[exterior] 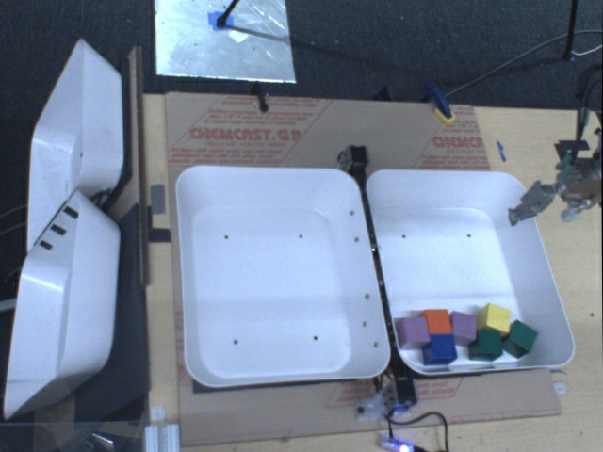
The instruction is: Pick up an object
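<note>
Several small coloured blocks crowd the near edge of the right bin [452, 243]: a purple one [412, 330], an orange one [436, 321], a blue one [439, 348], a lilac one [464, 326], a yellow one [494, 317] and two green ones [486, 345] [519, 337]. My gripper [548, 205] hangs over the right bin's far right rim, well away from the blocks. Its two grey fingers stand apart, open, with nothing between them.
The left bin [188, 281] lies beside the right one, on a cardboard sheet. Spare white bins [66, 243] lean at the far left. A shiny metal sheet [224, 26] lies beyond the bench. A blue and yellow clamp [438, 104] sits at the cardboard's far edge.
</note>
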You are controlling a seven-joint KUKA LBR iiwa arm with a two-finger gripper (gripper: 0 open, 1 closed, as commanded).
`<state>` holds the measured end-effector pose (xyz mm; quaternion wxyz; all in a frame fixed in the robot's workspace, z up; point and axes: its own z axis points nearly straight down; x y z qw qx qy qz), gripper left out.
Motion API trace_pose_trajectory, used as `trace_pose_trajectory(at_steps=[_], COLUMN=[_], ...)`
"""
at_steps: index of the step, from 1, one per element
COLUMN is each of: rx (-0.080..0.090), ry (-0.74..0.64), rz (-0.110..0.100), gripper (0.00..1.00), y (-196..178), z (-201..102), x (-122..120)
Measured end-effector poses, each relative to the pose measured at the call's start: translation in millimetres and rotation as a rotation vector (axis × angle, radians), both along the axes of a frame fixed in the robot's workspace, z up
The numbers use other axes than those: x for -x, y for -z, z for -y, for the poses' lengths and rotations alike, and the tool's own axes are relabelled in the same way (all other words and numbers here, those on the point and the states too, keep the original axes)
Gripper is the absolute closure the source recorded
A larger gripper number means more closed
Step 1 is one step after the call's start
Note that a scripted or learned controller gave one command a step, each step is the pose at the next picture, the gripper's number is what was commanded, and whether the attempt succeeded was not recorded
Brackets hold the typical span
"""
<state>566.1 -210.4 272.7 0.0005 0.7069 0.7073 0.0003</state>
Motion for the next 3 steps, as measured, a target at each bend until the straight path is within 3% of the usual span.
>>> trace_pose_trajectory(at_steps=[1, 2, 3], rx=[-0.003, 0.0, 0.001], ry=[0.0, 0.0, -0.001], rz=[-0.01, 0.001, 0.002], gripper=[0.0, 1.0, 1.0], y=[119, 103, 117], z=[-28, -26, -6], x=[38, 36, -33])
